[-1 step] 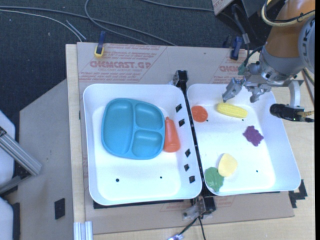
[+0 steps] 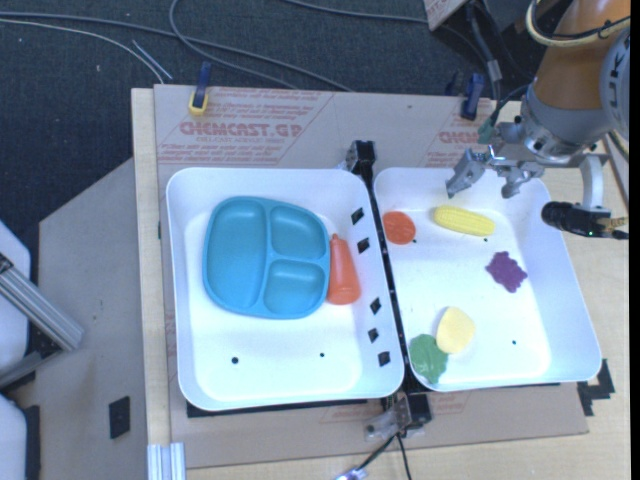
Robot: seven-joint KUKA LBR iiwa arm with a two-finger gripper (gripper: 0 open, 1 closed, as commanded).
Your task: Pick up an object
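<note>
Two fingers spread, nothing between them

The gripper (image 2: 491, 176) hung with its fingers apart and bare over the far edge of the right bin (image 2: 560, 363). A yellow corn cob (image 2: 463, 220) lay just below it on the bin floor, apart from the fingertips.

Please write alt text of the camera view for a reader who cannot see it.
The open end effector hangs above the right bin, holding nothing, just over a yellow corn cob. That bin also holds orange, purple, pale yellow and green toys. The left bin holds a blue divided plate and an orange carrot.
</note>
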